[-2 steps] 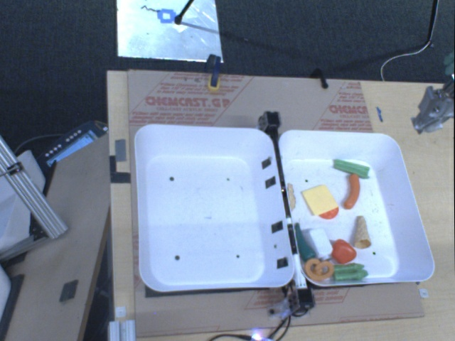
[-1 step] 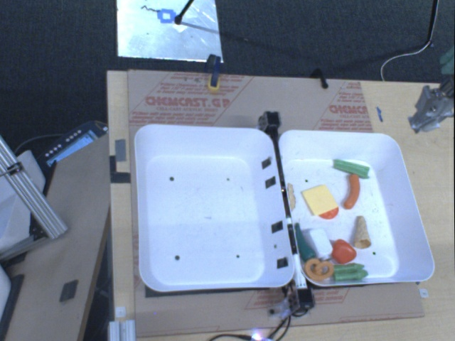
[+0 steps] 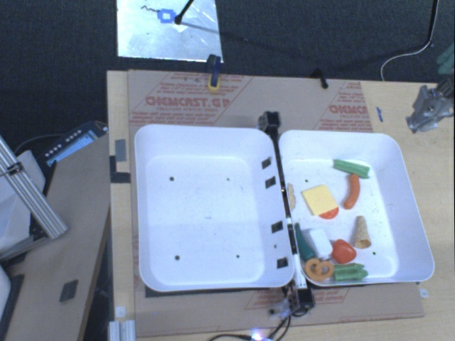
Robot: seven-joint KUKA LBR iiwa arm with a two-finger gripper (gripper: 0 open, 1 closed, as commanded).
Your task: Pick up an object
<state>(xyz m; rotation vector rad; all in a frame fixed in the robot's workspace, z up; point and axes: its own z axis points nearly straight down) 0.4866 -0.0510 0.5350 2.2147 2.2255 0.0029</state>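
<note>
The gripper (image 3: 429, 112) hangs at the far right edge of the view, above the worktop (image 3: 398, 98) and outside both bins — whether it is released or clenched, I cannot tell. The objects all lie in the right bin (image 3: 398, 162): a yellow block (image 3: 319, 199), an orange sausage (image 3: 351, 191), a green piece (image 3: 351, 167), a red tomato (image 3: 343, 251) and a cone (image 3: 362, 231). The left bin (image 3: 206, 212) sits just beside it.
</note>
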